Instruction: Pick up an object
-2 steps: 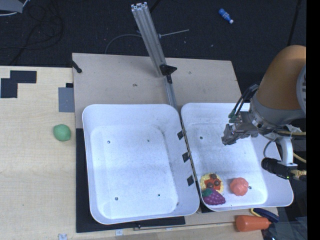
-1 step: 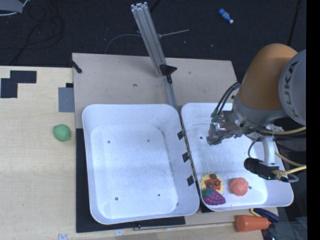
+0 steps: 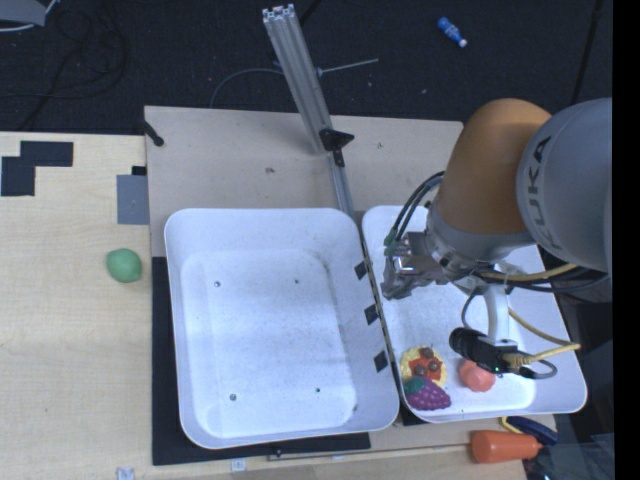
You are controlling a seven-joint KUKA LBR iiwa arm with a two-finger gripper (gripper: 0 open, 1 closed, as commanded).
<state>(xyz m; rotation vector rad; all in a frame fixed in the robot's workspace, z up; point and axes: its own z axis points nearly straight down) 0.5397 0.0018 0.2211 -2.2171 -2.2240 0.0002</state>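
Observation:
My gripper hangs over the left part of the right bin, close to the wall shared with the left bin. The grey arm with its orange band covers the bin's far half. Three small toys lie at the near end of this bin: a yellow and red piece, a purple bunch of grapes just in front of it, and a red-pink piece to their right. The gripper is above and a little left of these toys, apart from them.
The left bin sits beside the right one. A green ball rests on the bench left of the bins. An orange object lies outside the right bin's near edge. A metal rail slants in behind the bins.

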